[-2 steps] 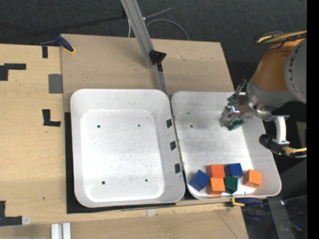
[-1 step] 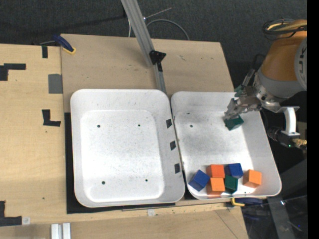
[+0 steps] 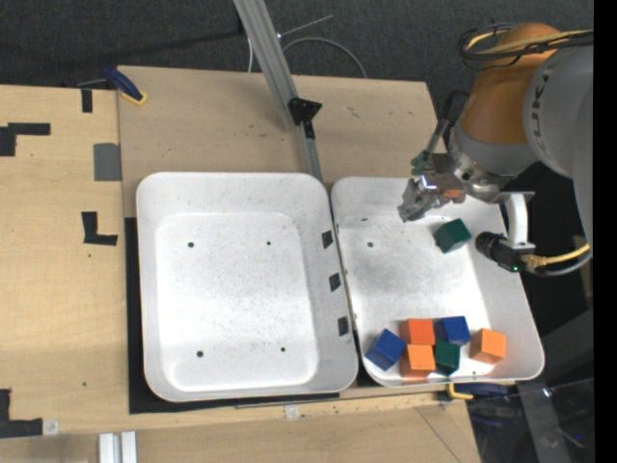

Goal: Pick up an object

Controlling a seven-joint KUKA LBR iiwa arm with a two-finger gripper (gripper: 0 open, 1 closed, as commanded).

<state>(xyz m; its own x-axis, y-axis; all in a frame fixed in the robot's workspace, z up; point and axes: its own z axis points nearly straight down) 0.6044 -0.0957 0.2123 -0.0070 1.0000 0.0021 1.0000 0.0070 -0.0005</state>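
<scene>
My gripper (image 3: 416, 204) hangs over the far part of the right bin (image 3: 405, 278), with nothing visible in its grasp. A dark green block (image 3: 451, 234) lies tilted on the bin floor just to the right of the gripper and a little nearer the camera, apart from it. Several more blocks cluster at the bin's near edge: a blue one (image 3: 386, 347), an orange one (image 3: 420, 331), a second blue one (image 3: 453, 329), another orange one (image 3: 419, 358), a green one (image 3: 446, 355) and an orange one (image 3: 490, 344) at the right.
The left bin (image 3: 231, 278) sits beside the right one, their rims touching. A grey metal pole (image 3: 280, 66) slants down from the top to the bins' far junction. A black cable fitting (image 3: 501, 249) hangs off the arm by the right bin's rim.
</scene>
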